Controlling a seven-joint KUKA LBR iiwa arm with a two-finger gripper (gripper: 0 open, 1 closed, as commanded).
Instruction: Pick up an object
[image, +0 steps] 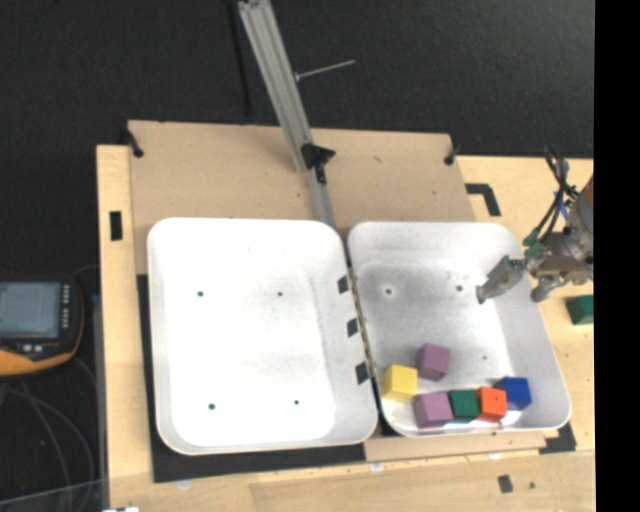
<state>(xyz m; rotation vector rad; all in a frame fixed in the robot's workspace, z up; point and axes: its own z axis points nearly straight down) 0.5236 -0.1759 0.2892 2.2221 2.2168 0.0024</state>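
I note the pale wooden worktop (420, 150) as the largest item, carrying two shallow white plastic bins side by side. The left bin (250, 330) shows only small dark specks on its floor. The right bin (420, 270) holds every candidate object, all gathered along its near edge.

The end effector (515, 280) sits at the right bin's far right rim, at the edge of my view. Two grey fingers are visible, spread apart with bare bin floor between them, so I record it as open and carrying nothing.

Objects, all small cubes: a purple cube (433, 361) sits slightly apart, farther into the bin; a yellow cube (401, 382) lies just beside it toward the bin divider. Along the near wall runs a row: a second purple cube (432, 408), a green cube (464, 404), an orange cube (493, 402) and a blue cube (515, 391), touching or nearly so.

Governing relation: every cube lies nearer the camera than the end effector, toward the bottom of my view. The blue cube is closest, almost straight below it in the view. In my judgement the lone purple cube offers the cleanest finger clearance; the row is crowded against the wall. No pick is yet made.
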